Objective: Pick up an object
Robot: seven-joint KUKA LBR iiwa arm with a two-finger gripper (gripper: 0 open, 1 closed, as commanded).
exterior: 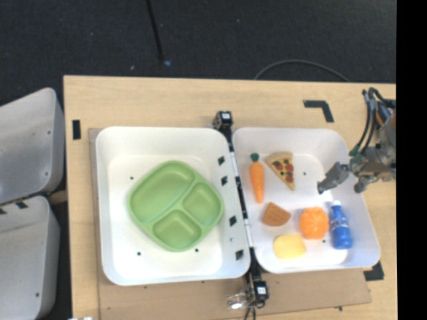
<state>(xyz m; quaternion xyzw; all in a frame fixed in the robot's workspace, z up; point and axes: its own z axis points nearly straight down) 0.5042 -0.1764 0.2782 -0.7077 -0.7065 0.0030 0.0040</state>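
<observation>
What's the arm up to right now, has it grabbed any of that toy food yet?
Gripper at right bin's right edge, holding nothing. Blue bottle and orange nearest, just below it. Carrot, pizza slice untouched. Nothing blocking.

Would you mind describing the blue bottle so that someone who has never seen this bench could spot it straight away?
Of the two white bins, take the right bin, the one with the toy food. Follow its right wall toward the near corner: the blue bottle lies there, white cap pointing away from the viewer, just right of the orange. It is the only blue thing among its orange, yellow and brown neighbours.
</observation>
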